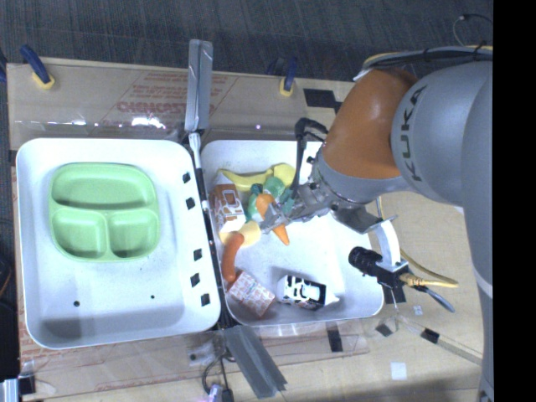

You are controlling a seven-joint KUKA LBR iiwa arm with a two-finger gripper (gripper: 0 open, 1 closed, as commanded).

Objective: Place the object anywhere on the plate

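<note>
A green plate (105, 209) with three compartments lies in the left bin (50, 308), and nothing rests on it. My gripper (279, 216) is low over the right bin (356, 304), among a pile of toy foods near that bin's middle. A small orange carrot (282, 234) pokes out just below the gripper, touching or very close to it. Teal and green pieces (279, 193) sit right behind the gripper. The arm's wrist hides part of the pile.
The right bin also holds a yellow banana (241, 177), a pale yellow fruit (284, 173), a brown packet (226, 207), an orange sausage shape (230, 260), a checkered box (249, 294) and a black-and-white object (303, 291). A raised divider (199, 224) separates the bins.
</note>
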